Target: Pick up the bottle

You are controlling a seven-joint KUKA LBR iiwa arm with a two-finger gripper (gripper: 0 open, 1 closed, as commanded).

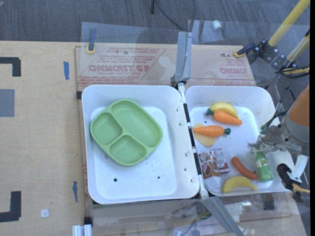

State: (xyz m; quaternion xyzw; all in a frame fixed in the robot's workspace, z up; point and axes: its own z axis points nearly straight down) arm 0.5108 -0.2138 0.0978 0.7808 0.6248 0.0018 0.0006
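The bottle (264, 169) is small and green with a pale label. It stands or leans at the front right of the right bin (266, 100), beside a red sausage (243, 167). My gripper (262, 145) hangs just above the bottle's top, at or touching its neck. The grey arm with its orange band enters from the right edge. The gripper's metal parts hide the bottle's cap.
The right bin also holds two carrots (227, 117) (211, 130), a yellow fruit (224, 107), a banana (238, 183) and a printed packet (213, 162). A green divided plate (126, 132) lies in the left bin (98, 181). Yellow poles and cables stand at the far right.
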